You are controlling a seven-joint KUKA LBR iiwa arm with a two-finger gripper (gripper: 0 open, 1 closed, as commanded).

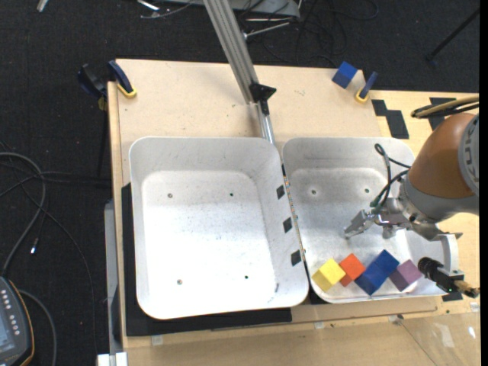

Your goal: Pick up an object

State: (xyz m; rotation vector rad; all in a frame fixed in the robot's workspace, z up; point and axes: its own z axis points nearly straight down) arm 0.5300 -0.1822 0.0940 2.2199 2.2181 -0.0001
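We judged our gripper (364,224), fingers apart and holding nothing, was approaching; next it needed lowering onto the orange block (351,265).

I see L shallow white plastic bin (145,204) beside R shallow white plastic bin (335,158) | 4 blocks in row at R bin's near edge: small yellow cube (329,274), orange cube (351,266), blue block (378,271), purple cube (406,274) | another small blue cube (345,74) on bench behind R bin
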